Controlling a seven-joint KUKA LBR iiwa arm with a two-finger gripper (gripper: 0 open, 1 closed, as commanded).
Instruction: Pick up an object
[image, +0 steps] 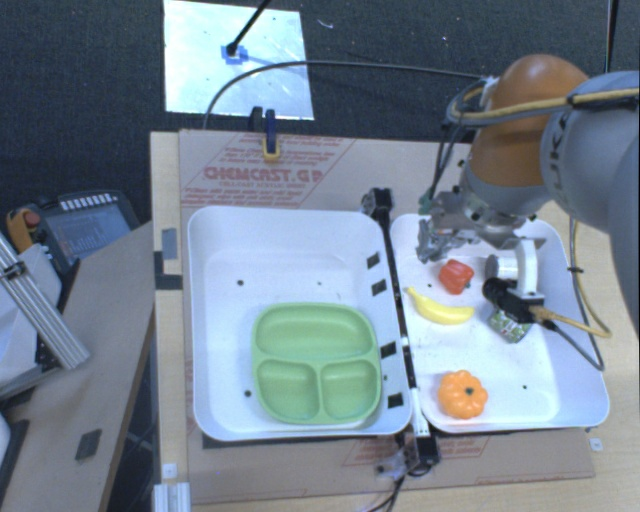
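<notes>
My gripper (436, 247) hangs over the back left part of the right bin (570, 400). Just to its front right lies a small red pepper-like object (456, 276), close to the gripper but not visibly in it. A yellow banana (438, 308) lies in front of that, near the bin's left wall. An orange pumpkin-like object (462, 394) sits by the front edge. A small greenish object (509, 326) rests to the right of the banana, partly under the robot's attachment.
The left bin (230, 250) holds a green divided plate (317, 362) in its front half. A black divider strip (390, 300) runs between the bins. The grey and orange arm (530, 120) looms over the right bin's back.
</notes>
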